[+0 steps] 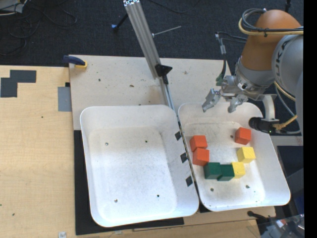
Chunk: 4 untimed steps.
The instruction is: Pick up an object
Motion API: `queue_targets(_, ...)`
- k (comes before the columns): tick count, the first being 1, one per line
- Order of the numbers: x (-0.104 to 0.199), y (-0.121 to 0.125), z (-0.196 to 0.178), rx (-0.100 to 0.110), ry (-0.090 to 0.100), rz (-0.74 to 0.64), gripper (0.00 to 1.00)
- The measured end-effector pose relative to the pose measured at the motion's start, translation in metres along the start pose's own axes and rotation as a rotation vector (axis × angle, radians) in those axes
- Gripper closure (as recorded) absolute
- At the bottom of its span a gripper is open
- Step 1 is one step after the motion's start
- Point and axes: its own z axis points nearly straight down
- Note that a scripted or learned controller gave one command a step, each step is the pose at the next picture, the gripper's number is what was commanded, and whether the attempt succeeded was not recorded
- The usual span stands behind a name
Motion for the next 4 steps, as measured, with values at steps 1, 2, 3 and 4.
queue_targets(1, -0.008, 0.001, 0.049, 0.000, 0.000, 0.006, 0.00)
queue_targets(2, -0.009, 0.002, 0.093, 0.001, 0.000, 0.008, 0.00)
queue_targets(3, -0.010, 0.003, 0.080, -0.004, 0.000, 0.010, 1.00)
queue_targets(4, -0.014, -0.002, 0.018, -0.012, -0.001, 0.012, 1.00)
